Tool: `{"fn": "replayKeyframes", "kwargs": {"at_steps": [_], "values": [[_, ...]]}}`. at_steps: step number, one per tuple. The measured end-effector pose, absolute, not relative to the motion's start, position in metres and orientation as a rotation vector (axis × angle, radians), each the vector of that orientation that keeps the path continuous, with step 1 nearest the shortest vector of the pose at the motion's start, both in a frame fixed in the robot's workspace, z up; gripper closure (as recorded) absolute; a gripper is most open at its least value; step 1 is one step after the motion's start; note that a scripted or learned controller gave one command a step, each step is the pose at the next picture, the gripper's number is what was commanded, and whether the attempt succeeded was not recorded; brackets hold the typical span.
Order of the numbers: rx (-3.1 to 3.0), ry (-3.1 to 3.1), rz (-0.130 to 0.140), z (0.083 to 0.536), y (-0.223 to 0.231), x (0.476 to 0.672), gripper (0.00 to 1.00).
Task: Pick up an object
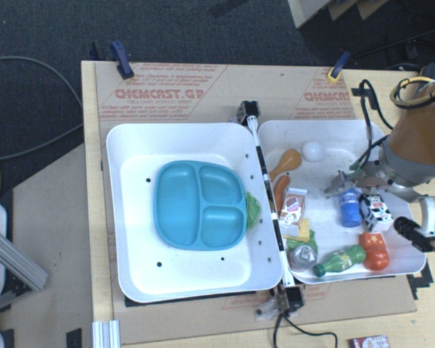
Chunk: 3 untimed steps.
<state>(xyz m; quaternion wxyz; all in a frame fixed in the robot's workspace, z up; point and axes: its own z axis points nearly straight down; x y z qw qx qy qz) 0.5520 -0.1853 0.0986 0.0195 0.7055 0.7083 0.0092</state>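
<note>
So far nothing looks lifted. The likeliest target, a blue bottle (349,210), lies on the floor of the right bin (326,130), just under the gripper (353,183), which hangs low over it. Whether it is spread or pinching I cannot tell; the grey wrist hides that, and nothing shows held there. Just beside the bottle lies a black-and-white toy (378,212), with a red-orange toy (375,251) and a green bottle (339,261) nearer the front rim. Further left are a small carton (293,207), an orange piece (284,162) and a white ball (314,151). The left bin (123,194) holds a blue tray (200,204). By my reading, the grasp and the lift both remain.
</note>
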Motion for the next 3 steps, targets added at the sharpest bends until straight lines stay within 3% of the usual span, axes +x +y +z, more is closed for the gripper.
{"fn": "replayKeyframes", "kwargs": {"at_steps": [1,2,3], "values": [[2.185,2.193,0.03,0.099,-0.185,0.538,0.0],[2.219,2.223,0.002,0.088,-0.154,0.618,0.0],[2.223,2.222,-0.002,0.085,-0.186,0.592,0.0]]}}
